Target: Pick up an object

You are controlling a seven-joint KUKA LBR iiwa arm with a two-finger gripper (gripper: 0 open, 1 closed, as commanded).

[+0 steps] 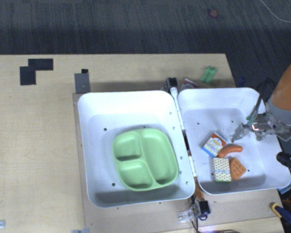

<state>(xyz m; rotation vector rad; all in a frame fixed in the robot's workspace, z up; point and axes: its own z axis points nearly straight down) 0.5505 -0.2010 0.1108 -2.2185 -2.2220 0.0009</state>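
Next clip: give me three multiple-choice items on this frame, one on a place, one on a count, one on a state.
1. Where does the green divided plate lie?
A. left bin
B. right bin
C. on the bench

2. How many small items lie in the right bin?
A. one
B. four
C. seven

3. How does the gripper stand to the sausage?
A. clamped on it
B. just above it, apart
C. over the left bin

Key: 1 A, the plate sits inside the left bin. 2 B, carton, sausage, cracker pack and waffle. 3 B, a gap shows between the gripper and the sausage.
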